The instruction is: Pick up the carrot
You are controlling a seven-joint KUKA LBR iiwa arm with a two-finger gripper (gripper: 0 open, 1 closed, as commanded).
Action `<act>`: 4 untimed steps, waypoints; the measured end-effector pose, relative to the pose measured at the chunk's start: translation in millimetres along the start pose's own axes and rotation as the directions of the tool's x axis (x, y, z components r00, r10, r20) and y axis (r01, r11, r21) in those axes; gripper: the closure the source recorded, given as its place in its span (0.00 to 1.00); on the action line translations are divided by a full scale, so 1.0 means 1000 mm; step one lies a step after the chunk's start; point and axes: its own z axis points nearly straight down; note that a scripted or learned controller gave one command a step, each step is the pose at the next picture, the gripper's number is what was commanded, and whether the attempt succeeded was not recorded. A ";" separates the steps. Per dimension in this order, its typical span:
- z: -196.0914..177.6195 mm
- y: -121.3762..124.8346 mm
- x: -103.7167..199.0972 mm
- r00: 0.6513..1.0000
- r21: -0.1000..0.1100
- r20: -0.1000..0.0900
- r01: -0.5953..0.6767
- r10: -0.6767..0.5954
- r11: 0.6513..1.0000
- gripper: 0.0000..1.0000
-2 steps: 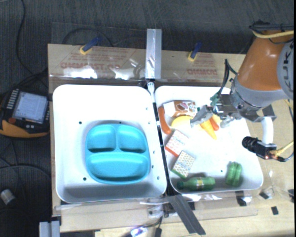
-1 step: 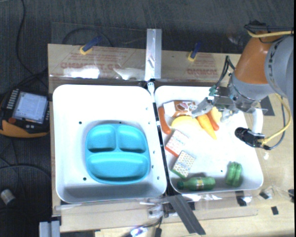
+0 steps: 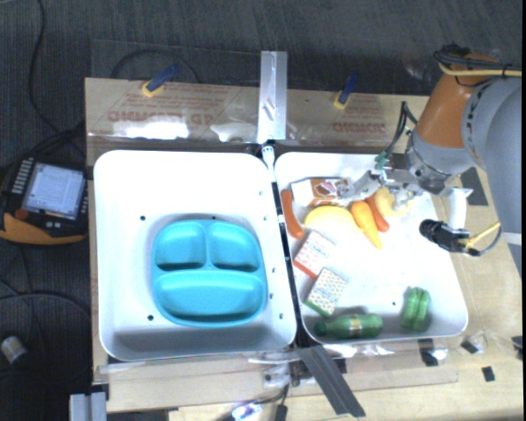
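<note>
**Arm over right bin, end effector beside carrot**

Arm (image 3: 473,121) enters from the right of the camera view, grey body with the orange band (image 3: 447,103) above the wrist, angled down and leftward into the upper part of the right bin (image 3: 438,270). The end effector (image 3: 387,178) sits low over the bin's upper middle, just right of and above the carrot. Its metal parts overlap the clutter there; cannot tell how far apart its tips stand, and nothing is visibly held between them.

Carrot (image 3: 365,221): orange, lying on a slant in the upper half of the right bin, tapered end pointing down and right. It touches a yellow lemon-like item (image 3: 328,217) on its left and a small yellow-and-red piece (image 3: 381,207) on its right.

Other contents of the right bin: a printed packet (image 3: 326,188) near the top, a long orange-red item (image 3: 289,215) along the left wall, two small cartons (image 3: 314,253) (image 3: 327,289) near the middle, a cucumber (image 3: 351,325) at the front, a green pepper (image 3: 415,308) at front right.

Left bin (image 3: 123,235) holds a blue divided tray (image 3: 210,270), flat, centred.

Both bins sit side by side on the worktop (image 3: 101,117).
</note>
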 end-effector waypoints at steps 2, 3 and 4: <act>-0.009 0.000 0.001 1.000 0.006 -0.002 0.002 -0.002 1.000 0.00; 0.011 0.025 -0.004 0.996 -0.020 -0.006 0.090 -0.090 0.996 0.00; 0.007 0.025 -0.006 0.996 -0.025 0.006 0.092 -0.091 0.995 1.00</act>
